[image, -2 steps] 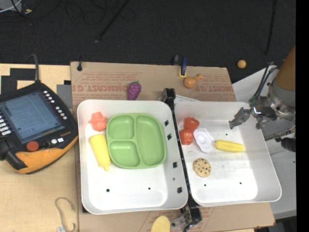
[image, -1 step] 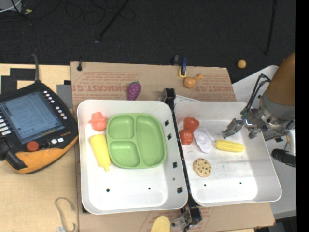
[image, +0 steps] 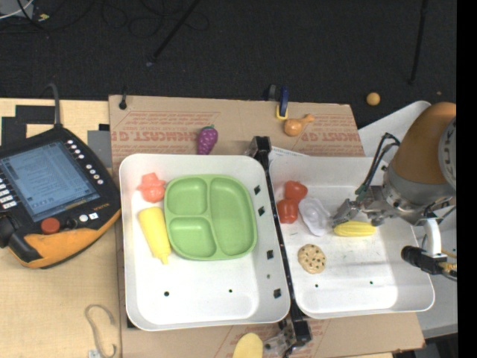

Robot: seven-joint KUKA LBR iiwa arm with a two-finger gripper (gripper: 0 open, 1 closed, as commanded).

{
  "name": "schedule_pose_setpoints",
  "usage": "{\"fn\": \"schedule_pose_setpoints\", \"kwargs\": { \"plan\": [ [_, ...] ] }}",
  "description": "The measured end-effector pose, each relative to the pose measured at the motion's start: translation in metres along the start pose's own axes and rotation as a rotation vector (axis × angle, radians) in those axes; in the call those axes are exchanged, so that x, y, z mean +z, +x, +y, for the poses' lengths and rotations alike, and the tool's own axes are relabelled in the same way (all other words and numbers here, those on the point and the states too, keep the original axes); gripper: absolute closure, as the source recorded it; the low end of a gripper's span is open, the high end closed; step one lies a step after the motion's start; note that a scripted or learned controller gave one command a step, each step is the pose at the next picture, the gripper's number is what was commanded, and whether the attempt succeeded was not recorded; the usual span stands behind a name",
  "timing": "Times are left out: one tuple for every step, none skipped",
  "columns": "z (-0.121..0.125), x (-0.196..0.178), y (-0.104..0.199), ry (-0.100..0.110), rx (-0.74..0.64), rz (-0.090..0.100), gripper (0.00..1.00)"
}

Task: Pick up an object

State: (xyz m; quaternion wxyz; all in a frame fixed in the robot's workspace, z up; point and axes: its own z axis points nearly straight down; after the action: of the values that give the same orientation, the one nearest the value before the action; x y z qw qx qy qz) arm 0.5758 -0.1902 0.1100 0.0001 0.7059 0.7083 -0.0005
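Note:
In the right bin [image: 373, 293] a yellow banana-like toy [image: 355, 230] lies near the middle. My gripper [image: 349, 216] hangs right over its left end, touching or nearly touching it. Whether the toy is gripped cannot be made out. To its left are a whitish translucent piece [image: 314, 217] and two red toy pieces [image: 291, 201] by the bin's left wall. A chocolate-chip cookie [image: 312, 258] lies in front of them.
The left bin [image: 194, 297] holds a green divided plate [image: 209, 217], a yellow toy [image: 154, 233] and a pink-orange toy [image: 151, 187]. Behind the bins on cardboard lie purple grapes [image: 206, 139] and an orange gourd [image: 297, 124]. A teach pendant [image: 52, 192] sits far left.

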Motion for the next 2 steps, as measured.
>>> {"fn": "schedule_pose_setpoints", "kwargs": {
  "plan": [
    [0.002,0.022,0.002,-0.003,0.001,0.000,0.00],
    [0.001,0.011,0.001,-0.001,0.005,0.003,1.00]
  ]
}}
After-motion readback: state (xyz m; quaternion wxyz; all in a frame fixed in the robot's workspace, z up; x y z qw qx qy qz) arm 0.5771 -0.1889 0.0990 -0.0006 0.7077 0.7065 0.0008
